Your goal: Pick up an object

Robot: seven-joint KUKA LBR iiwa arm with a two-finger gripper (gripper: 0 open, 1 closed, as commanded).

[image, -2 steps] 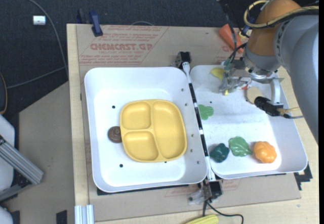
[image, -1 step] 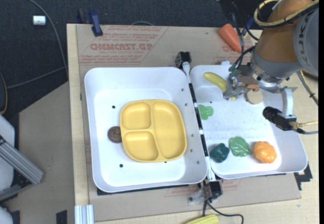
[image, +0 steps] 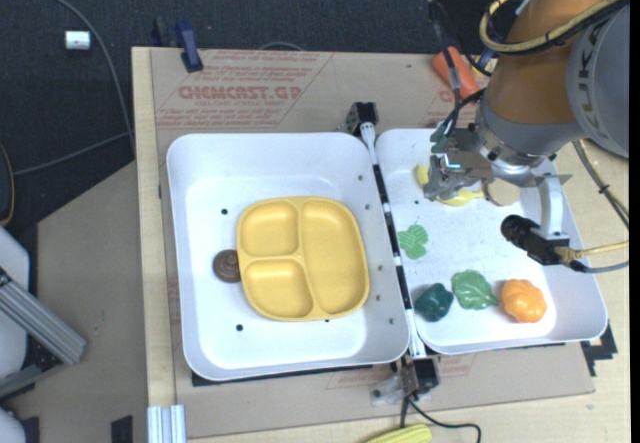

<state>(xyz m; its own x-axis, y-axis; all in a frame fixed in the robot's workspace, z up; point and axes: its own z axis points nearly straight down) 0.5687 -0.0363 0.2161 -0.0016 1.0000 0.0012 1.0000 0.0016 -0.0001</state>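
Note:
My gripper (image: 447, 176) hangs low over the far left part of the right bin (image: 570, 316). Right under it lies a yellow object (image: 458, 197), mostly hidden by the gripper head. A pale green leafy piece (image: 412, 239) lies in front of it, near the bin's left wall. Along the near side of the bin sit a dark green piece (image: 433, 302), a light green piece (image: 473, 289) and an orange piece (image: 522, 300).
The left bin (image: 200, 181) holds a yellow divided plate (image: 301, 258) with a small brown object (image: 226, 265) at its left edge. A black part (image: 530, 237) on a cable juts over the right bin. Clamps sit on the rims between the bins.

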